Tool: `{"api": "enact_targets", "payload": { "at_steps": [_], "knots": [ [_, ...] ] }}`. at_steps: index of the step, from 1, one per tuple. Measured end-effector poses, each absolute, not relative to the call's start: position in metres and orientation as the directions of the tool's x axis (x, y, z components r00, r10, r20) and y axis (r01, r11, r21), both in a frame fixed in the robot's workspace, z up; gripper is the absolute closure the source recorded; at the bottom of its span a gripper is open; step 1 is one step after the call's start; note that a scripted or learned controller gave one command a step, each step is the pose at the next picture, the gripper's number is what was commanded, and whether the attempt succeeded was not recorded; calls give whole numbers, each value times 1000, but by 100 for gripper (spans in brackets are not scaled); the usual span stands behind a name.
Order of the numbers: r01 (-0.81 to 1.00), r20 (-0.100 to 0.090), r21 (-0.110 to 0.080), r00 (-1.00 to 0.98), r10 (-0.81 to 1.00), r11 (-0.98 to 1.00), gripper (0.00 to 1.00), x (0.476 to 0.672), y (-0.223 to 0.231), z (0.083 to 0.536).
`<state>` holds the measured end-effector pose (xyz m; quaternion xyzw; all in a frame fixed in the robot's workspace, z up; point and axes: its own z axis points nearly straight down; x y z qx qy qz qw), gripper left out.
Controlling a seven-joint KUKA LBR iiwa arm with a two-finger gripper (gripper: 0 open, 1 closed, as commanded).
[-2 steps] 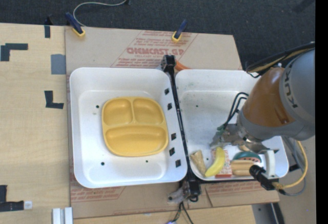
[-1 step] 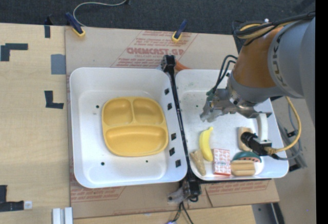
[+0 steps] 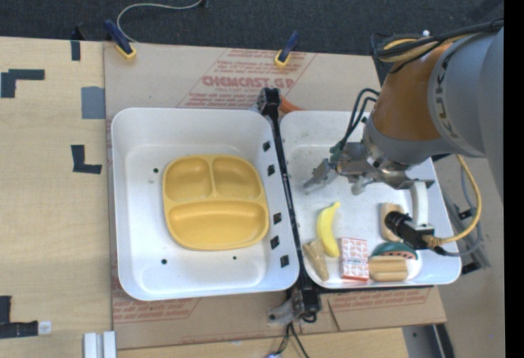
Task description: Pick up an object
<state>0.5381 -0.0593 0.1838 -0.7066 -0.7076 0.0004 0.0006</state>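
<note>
Arm enters from the right; grey body with orange band sits over the right white shallow bin point(image 3: 304, 129). Gripper point(image 3: 337, 174) hangs over the upper-middle of that bin, above bare floor. Two finger-like parts splay out below the wrist, one toward the divider and one toward the bin's near side; no object lies between them. Jaws read as spread and empty, though glare makes the exact gap hard to judge.

Candidate to pick: small yellow plastic banana point(image 3: 328, 229). It lies just toward the camera from the jaws, slightly to the bin's near side, apart from them. Its long axis runs roughly from far to near with a slight curve, so the jaws would probably need to close across its width, from divider side to arm side.

Count, right bin:
- 1 yellow banana
- 1 tan, bread-like wedge point(image 3: 316, 259), beside the banana's lower end, near the divider
- 1 small red-and-white printed card or packet point(image 3: 354, 257), just beside the banana on the other side
- 1 tan bun-shaped toy with a green and red part point(image 3: 390, 263) in the near corner
- 1 round tan piece point(image 3: 391, 218), partly hidden by black hardware; identity unclear

Count, left white bin point(image 3: 131, 135):
- 1 yellow divided plastic plate point(image 3: 216, 202), three compartments, lying flat in the middle

Worktop point(image 3: 49, 184): 2 bins side by side on cardboard sheet.

Judgement: banana is nearest item; neighbours crowd its lower end, so upper half looks the freer place to grip.
</note>
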Motion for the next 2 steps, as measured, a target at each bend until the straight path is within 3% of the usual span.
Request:
{"api": "enact_targets", "payload": {
  "at_steps": [1, 2],
  "knots": [
    [1000, 1, -1, 0, 1000, 0, 0, 510, -95, 86],
    [1000, -2, 2, 1, 1000, -1, 100, 511, -96, 95]
  ]
}}
